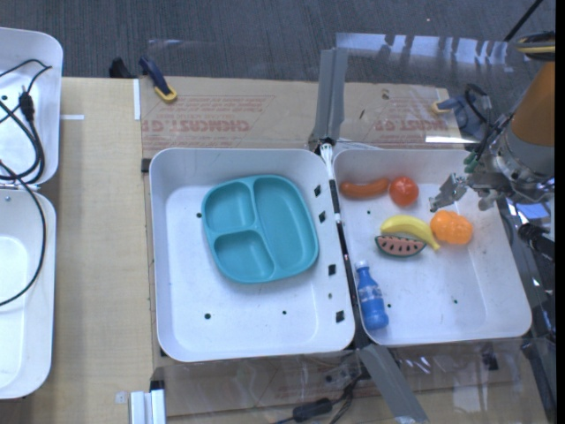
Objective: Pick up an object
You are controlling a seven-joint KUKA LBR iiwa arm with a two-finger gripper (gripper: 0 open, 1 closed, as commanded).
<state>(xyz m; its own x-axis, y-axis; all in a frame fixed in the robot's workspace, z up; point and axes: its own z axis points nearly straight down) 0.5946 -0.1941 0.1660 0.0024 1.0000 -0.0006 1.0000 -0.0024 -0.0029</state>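
Landmark: the orange fruit (452, 228), a round toy in the right bin (494, 312). Every place below is told from it.

Gripper: the gripper (463, 190) hangs just above the orange fruit, a little toward the far wall of the bin. Its fingers look spread apart, one on each side. Nothing sits between them.

Arm: the arm (534, 117) comes in from the right, behind the orange fruit.

Banana: the yellow banana (409, 230) lies just left of the orange fruit, its tip almost touching it.

Watermelon slice: the watermelon slice (400, 245) lies left of the orange fruit and a bit nearer the front, tucked under the banana.

Tomato: the small red tomato (403, 190) sits up and to the left of the orange fruit, a little apart.

Sausage: the long reddish sausage (365, 186) lies further left, past the tomato.

Bottle: the blue bottle (371, 299) lies on its side, well to the left and toward the front.

Plate: the teal plate (259, 228) with three parts sits in the left bin (177, 263), far to the left.

Best thing to grab: I think it is the orange fruit, since it is closest.

How it feels: likely light, hard plastic, smooth and round, so it may roll or pop out.

Where to hold: squeeze it across its fat middle, coming straight down.

Watch out: the banana is close, so a finger could bump it.
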